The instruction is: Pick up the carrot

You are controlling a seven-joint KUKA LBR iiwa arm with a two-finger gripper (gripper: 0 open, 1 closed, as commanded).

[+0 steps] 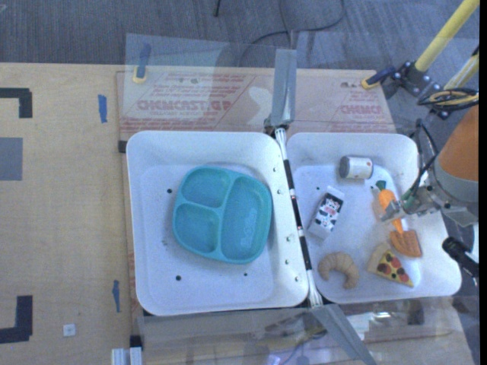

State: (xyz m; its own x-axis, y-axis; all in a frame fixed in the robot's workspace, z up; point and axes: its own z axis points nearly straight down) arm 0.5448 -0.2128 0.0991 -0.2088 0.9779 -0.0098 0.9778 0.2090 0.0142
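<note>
The carrot (385, 198), small and orange with a green top, lies in the right bin (358, 144) near its right side. My gripper (399, 211) reaches in from the right and hangs directly over the carrot's lower end, touching or nearly touching it. The arm's metal wrist hides part of the carrot. The view is too coarse to tell whether anything is held.
The right bin also holds a small can (354, 167), a milk carton (328, 212), a croissant (340, 267), a pizza slice (392, 265) and an orange wedge (408, 242) just below the gripper. A teal divided plate (222, 214) sits in the left bin (152, 166).
</note>
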